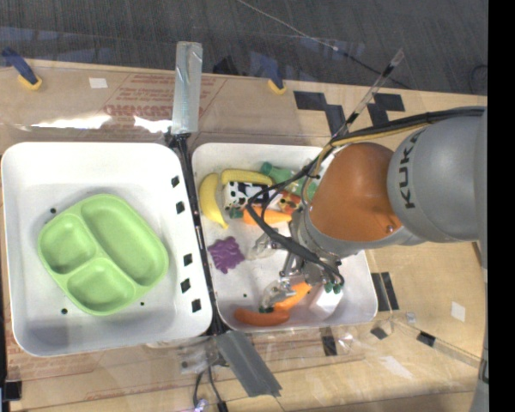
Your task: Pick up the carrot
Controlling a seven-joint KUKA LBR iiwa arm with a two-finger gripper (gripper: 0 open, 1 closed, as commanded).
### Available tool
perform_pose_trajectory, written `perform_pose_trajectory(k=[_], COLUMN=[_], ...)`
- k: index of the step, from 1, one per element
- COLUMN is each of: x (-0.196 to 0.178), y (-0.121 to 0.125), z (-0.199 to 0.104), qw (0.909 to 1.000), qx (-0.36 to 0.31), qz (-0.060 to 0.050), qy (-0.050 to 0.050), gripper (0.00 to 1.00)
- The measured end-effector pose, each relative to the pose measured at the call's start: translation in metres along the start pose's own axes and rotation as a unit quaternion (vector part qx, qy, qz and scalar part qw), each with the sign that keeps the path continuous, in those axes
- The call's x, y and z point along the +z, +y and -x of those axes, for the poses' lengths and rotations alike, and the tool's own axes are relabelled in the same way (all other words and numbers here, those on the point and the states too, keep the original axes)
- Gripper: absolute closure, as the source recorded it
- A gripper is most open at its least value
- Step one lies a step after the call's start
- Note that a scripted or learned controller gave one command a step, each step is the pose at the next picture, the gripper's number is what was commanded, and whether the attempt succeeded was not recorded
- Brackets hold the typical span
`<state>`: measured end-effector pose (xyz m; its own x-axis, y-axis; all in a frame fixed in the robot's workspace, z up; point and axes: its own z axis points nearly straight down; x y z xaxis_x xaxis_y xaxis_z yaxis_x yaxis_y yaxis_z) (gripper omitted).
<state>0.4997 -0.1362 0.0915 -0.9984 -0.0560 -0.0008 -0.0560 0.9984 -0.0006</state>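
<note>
We look down on a bench (60,93) carrying two shallow white bins side by side. The left bin (34,170) holds a green divided plate (103,251) with three compartments, lying near the bin's middle. The right bin (360,303) is crowded with toy food: a yellow banana (210,200) curves along its left wall near the far corner, a second yellow piece (245,177) lies just beside it toward the far edge, a black-and-white spotted object (233,197) sits between them, and a green item (279,174) shows at the far edge, partly hidden by the arm. A purple bunch of grapes (225,253) rests near the left wall, about midway along it.

The grey KUKA arm (438,178), with its orange band (352,191), reaches in from the right and hangs over the right bin. The gripper (302,288) is low in the bin's near half, among cables, and an orange piece (292,294) sits right at its fingertips; we cannot tell whether the fingers are closed on it. The carrot (259,317) lies flat against the near edge of the right bin, just beside the gripper.
</note>
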Motion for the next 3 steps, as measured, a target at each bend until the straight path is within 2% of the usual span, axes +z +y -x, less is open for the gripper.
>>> perform_pose_trajectory(k=[1, 2, 3], x=[-0.010, -0.126, -0.098], y=[0.002, -0.007, -0.016], z=[0.002, -0.017, 0.026], qw=[1.0000, 1.0000, 1.0000], qx=[-0.005, 0.006, 0.000], qz=[0.000, -0.002, 0.000], qy=[-0.001, -0.005, 0.000], gripper=[1.00, 1.00, 1.00])
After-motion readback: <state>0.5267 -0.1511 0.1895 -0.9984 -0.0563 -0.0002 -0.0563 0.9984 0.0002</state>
